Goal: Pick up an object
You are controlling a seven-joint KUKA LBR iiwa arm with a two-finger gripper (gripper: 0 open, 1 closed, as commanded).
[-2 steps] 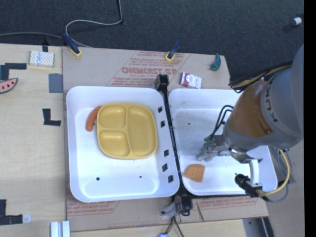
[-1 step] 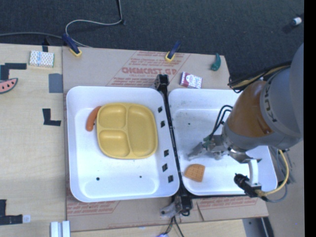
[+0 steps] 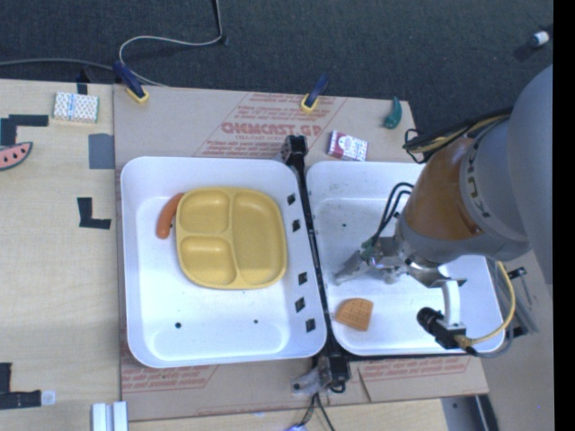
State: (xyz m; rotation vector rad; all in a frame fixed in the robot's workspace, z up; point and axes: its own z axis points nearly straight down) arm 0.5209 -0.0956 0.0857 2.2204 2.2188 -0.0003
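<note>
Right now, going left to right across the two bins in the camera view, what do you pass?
Orange sausage → yellow divided plate → waffle piece → gripper and arm.

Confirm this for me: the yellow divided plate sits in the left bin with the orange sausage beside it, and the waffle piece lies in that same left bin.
Not quite. The camera view shows the waffle piece lying in the right bin, near the gripper. The rest holds: the yellow divided plate sits in the left bin with the orange sausage beside it.
</note>
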